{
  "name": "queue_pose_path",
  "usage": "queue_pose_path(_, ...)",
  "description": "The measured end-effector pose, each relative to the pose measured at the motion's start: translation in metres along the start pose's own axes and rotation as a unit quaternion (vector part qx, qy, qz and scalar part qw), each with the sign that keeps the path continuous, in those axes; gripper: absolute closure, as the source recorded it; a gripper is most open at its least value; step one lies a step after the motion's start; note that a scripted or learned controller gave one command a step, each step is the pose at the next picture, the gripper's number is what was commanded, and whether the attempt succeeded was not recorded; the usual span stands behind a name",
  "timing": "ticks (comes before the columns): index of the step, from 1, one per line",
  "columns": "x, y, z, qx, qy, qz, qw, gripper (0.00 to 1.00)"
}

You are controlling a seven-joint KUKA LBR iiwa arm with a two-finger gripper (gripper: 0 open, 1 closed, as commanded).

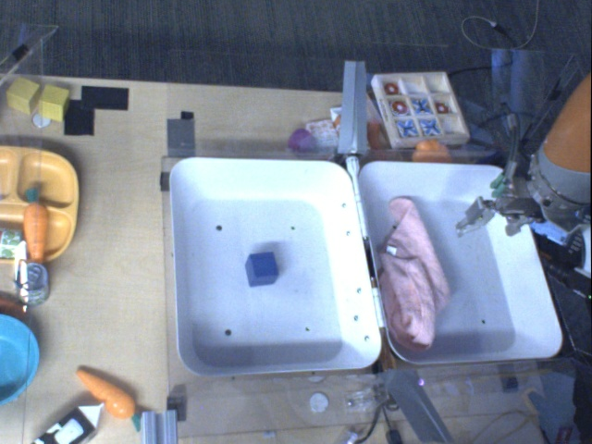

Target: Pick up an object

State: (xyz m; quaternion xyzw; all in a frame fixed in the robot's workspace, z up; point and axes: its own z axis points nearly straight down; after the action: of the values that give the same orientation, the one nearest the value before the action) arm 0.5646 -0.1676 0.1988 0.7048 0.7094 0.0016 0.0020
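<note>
A small blue cube lies near the middle of the left bin. A pink cloth, bunched into a long roll, rests along the left side of the right bin. My gripper hovers over the upper right part of the right bin, to the right of the cloth and apart from it. It is open, and nothing sits between its fingers. The grey arm with its orange band comes in from the right edge.
A metal divider runs between the bins at the back. Behind it lie a tic-tac-toe board and small toys. On the bench to the left are a yellow tray, a blue bowl, a toy carrot and yellow blocks.
</note>
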Motion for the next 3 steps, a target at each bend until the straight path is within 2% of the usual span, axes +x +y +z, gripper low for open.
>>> queue_pose_path(1,0.024,0.009,0.102,-0.003,0.000,-0.015,0.9999,0.00)
queue_pose_path(2,0.071,-0.019,0.106,-0.008,-0.002,-0.082,0.9966,0.00)
queue_pose_path(3,0.059,-0.071,0.106,-0.009,-0.003,-0.114,0.9935,0.00)
